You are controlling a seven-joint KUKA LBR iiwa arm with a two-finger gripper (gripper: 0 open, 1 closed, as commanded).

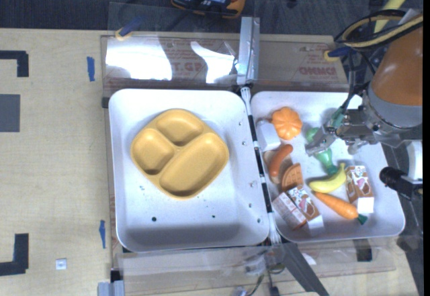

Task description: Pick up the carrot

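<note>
The carrot [338,206] is orange with a green tip. It lies flat near the front of the right bin [390,224], pointing toward the front right. My gripper [327,138] hangs over the middle of the right bin, above a green toy [327,158] and up-left of the carrot. A yellow banana [328,182] lies between the gripper and the carrot. Nothing shows in the gripper's grasp.
The right bin also holds a small orange pumpkin [287,123], a reddish sausage [279,160], a bread slice [293,176] and two juice cartons [300,207] [360,187]. In the left bin [127,221] sits a yellow divided plate [179,152].
</note>
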